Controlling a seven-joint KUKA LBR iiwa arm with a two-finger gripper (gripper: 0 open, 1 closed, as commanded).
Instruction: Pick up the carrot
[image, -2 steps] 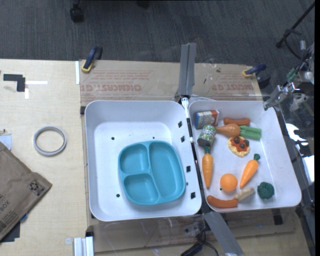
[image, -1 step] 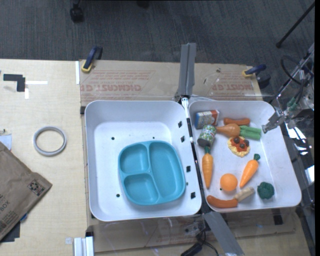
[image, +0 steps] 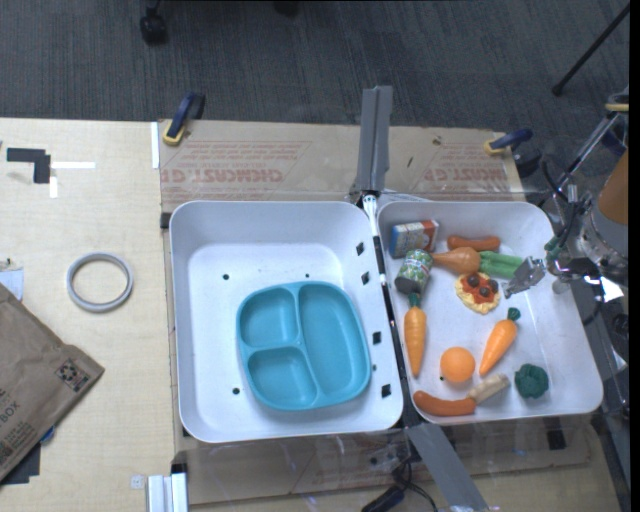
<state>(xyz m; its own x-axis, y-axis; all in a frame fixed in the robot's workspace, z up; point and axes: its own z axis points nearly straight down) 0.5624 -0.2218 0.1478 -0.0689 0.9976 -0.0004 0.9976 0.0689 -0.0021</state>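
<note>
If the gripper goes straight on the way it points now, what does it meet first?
The gripper points left and slightly down in the camera view, so probably the pizza slice first. Depth is unclear; it might pass above the slice.

Two carrots in right bin; claw above.

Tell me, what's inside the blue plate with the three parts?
Nothing that I can see. The blue plate sits in the left bin, and all three of its compartments show bare blue bottoms. Whatever might lie underneath the plate is covered by it.
</note>
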